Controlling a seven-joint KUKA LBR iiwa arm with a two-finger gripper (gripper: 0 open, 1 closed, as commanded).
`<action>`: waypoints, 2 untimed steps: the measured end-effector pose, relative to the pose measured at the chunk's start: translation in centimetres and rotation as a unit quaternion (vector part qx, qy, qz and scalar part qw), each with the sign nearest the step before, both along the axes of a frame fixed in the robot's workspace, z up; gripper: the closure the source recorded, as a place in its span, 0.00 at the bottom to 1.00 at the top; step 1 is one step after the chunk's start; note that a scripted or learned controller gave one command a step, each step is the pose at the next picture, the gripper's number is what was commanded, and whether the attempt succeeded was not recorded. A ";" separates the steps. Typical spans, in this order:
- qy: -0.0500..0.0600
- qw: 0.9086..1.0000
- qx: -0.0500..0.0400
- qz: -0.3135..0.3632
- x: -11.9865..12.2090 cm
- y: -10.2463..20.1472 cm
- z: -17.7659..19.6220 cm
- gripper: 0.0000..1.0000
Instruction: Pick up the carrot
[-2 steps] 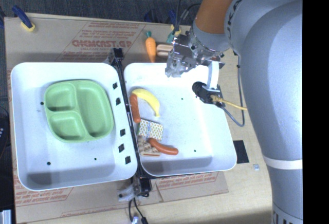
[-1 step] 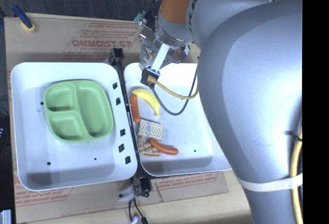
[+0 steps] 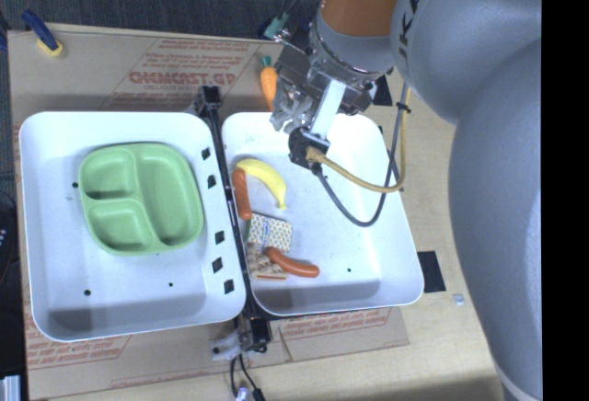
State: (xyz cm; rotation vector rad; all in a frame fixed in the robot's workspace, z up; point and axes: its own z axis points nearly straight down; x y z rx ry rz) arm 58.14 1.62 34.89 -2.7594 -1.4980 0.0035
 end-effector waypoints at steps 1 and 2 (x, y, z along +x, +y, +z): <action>0.001 0.981 0.001 0.192 -2.9 -3.4 -10.7 1.00; 0.001 0.978 0.001 0.210 -7.5 -5.6 -6.6 1.00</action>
